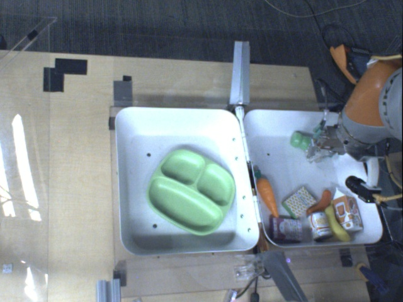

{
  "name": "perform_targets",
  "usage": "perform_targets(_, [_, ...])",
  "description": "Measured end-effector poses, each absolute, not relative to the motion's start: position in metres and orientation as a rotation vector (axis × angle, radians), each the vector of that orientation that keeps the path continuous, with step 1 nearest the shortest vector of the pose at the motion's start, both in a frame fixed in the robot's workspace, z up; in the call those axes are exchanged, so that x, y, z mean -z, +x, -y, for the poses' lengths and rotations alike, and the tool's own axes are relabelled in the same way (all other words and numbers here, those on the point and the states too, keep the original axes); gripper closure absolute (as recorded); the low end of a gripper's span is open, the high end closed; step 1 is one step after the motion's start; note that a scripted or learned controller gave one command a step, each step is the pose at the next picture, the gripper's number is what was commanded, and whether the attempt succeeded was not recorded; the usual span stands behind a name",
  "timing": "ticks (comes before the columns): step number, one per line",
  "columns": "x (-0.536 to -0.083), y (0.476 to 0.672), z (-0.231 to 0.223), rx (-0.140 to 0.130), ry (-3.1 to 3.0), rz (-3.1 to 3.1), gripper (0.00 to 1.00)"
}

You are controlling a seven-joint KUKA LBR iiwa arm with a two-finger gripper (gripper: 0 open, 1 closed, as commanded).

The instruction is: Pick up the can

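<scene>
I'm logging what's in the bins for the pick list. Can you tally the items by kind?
Green plate: 1
Carrots: 2
Can: 1
Banana: 1
Carton: 1
Patterned packet: 1
Purple packet: 1
Green item by the gripper: 1
Total: 9

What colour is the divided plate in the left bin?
The divided plate is light green, seen clearly in the camera view from above.
</scene>
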State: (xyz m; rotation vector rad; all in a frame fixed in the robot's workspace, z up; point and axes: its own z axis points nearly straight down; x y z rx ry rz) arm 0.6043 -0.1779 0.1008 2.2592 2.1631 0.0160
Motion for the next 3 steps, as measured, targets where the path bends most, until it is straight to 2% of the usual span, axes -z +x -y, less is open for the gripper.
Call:
perform_targets(1, [-0.141, 0.533, 0.160, -0.005, 2.063, -2.363, 1.00])
perform_targets(2, [-0.141, 0.533, 0.160, -0.005, 2.063, -2.363, 0.00])
perform_targets(3, [-0.089, 0.580, 0.145, -0.010, 2.118, -2.305, 0.00])
